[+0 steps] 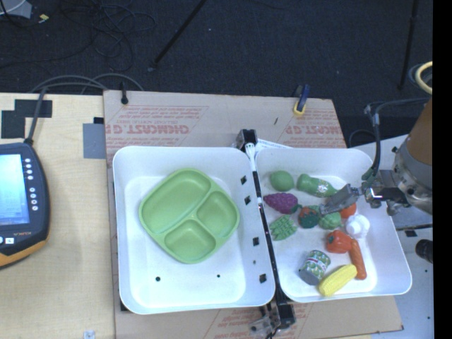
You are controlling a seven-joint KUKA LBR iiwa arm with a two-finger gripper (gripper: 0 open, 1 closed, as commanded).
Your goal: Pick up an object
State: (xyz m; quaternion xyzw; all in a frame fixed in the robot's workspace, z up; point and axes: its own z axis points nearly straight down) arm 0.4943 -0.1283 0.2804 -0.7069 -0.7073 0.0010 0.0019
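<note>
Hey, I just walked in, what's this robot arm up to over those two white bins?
The arm reaches in from the right, with its pincer low over the right bin, among toy food: purple grapes, a green lime, a red tomato, a carrot and yellow corn. Nothing is visibly gripped yet. The left bin holds a green divided plate.
</note>
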